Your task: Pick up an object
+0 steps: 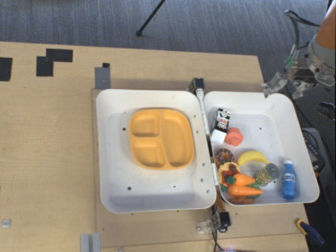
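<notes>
Claw [283, 84] hangs fingers apart, holding nothing, over right bin [294, 117]; blue bottle [288, 179] label unreadable.

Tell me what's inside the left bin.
The left bin holds one yellow divided plate, lying flat with its three compartments bare. Whatever lies beneath the plate is covered.

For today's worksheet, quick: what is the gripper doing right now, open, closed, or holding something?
Gripper: above the right bin's far rim, nothing between its fingers; open or closed cannot be told.
</notes>
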Available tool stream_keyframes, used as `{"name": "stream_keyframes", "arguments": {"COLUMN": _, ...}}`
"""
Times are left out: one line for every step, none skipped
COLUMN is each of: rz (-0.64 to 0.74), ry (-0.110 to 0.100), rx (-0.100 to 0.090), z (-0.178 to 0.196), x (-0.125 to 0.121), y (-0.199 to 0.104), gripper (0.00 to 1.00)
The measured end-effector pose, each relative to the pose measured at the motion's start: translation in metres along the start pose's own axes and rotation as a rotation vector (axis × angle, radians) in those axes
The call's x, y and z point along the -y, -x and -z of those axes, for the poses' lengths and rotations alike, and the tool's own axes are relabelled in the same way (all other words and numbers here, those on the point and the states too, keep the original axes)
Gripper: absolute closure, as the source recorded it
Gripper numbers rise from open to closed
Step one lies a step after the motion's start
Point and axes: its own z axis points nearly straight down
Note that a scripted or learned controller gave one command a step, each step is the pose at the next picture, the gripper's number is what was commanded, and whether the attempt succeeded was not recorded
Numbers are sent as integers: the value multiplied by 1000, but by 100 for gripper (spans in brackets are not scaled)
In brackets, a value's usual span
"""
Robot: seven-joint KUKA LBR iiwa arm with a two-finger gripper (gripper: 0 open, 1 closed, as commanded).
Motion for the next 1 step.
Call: {"name": "stream_keyframes", "arguments": {"rz": 117, "ry": -4, "rx": -1, "z": -149, "x": 26, "y": 2, "gripper": 0}}
